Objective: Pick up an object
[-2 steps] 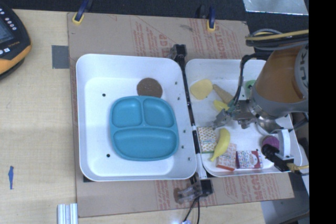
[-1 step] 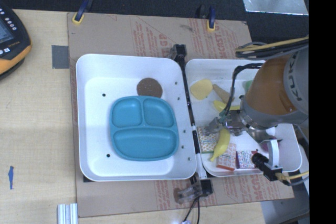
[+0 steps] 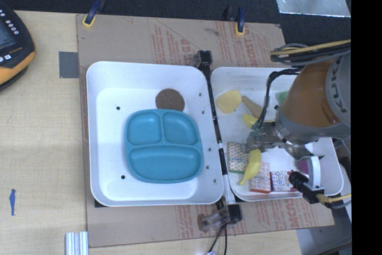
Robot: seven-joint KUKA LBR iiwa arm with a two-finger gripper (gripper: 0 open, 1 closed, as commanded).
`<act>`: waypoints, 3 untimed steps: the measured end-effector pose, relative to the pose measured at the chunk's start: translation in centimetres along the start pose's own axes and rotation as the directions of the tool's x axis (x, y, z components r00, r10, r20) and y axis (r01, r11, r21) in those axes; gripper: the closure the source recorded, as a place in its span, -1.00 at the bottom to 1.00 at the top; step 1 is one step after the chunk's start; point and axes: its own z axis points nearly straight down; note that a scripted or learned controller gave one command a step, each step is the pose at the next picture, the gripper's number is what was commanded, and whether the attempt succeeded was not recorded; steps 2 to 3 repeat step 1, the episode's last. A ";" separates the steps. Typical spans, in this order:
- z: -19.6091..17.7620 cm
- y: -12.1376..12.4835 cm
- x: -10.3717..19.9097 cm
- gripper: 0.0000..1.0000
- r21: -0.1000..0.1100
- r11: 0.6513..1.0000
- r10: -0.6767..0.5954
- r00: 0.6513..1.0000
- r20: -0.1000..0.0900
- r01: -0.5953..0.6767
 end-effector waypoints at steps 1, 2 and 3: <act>-9.0 2.5 5.8 1.00 -0.003 1.000 -0.003 1.000 0.001 0.003; -9.0 2.5 5.8 1.00 -0.003 1.000 -0.003 1.000 0.001 0.003; -9.0 2.5 5.8 1.00 -0.003 1.000 -0.003 1.000 0.001 0.003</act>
